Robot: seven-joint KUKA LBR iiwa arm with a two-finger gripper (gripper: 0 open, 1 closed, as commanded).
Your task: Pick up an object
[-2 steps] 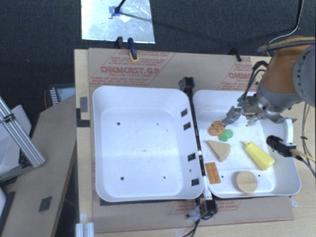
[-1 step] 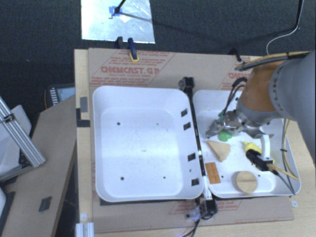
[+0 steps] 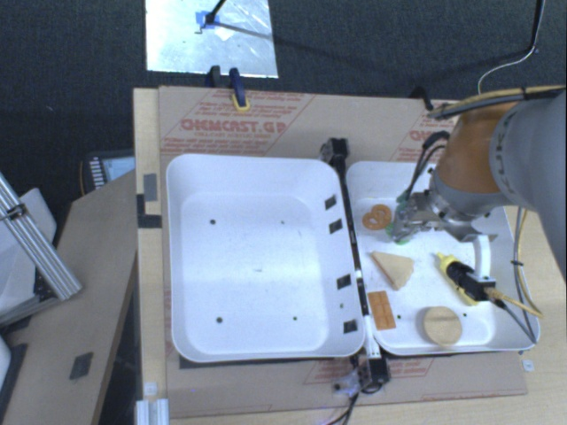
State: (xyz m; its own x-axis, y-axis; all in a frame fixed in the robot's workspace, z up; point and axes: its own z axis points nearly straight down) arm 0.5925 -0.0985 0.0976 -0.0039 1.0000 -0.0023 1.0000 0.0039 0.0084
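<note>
The right white bin (image 3: 505, 237) holds several small things. An orange pretzel-shaped piece (image 3: 377, 217) lies near its far left side. A tan wedge (image 3: 393, 268) rests in the middle, an orange rectangular block (image 3: 381, 309) sits by the left wall, and a round wooden disc (image 3: 441, 325) lies near the front. My gripper (image 3: 406, 223) is low in this bin, just right of the pretzel piece and above the wedge. A small green patch (image 3: 400, 230) shows at its tip; whether that is an object is unclear.
The left white bin (image 3: 190, 237) stands beside the right one, with black clips (image 3: 337, 227) along the shared wall. The arm's grey body and orange band (image 3: 474, 153) cover the right bin's far right part. Cardboard (image 3: 230, 122) lies under both bins.
</note>
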